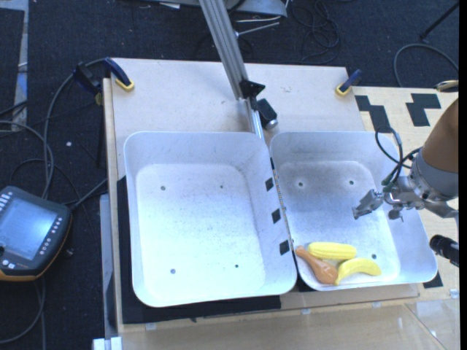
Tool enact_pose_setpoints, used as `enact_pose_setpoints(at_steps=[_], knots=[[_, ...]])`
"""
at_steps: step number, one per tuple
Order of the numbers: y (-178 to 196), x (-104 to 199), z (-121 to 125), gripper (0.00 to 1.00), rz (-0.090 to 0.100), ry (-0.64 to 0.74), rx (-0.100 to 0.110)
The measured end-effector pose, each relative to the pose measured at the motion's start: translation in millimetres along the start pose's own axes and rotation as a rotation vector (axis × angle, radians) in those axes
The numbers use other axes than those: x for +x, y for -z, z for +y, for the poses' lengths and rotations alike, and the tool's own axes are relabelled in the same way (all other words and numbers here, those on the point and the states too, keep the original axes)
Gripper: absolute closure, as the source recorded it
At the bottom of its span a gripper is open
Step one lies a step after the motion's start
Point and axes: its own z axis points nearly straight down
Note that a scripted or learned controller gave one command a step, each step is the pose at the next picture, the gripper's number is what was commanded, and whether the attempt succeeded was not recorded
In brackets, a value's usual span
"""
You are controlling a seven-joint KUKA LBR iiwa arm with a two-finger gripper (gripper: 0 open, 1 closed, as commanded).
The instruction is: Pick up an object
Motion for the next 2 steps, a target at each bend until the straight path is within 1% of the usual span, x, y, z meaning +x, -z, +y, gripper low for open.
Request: enact_pose_setpoints(at_steps=[1,2], knots=[[-53,1,-1,0.00,0.000,0.000,0.000],[-40,0,0,1.00,-0.001,0.000,-0.005]])
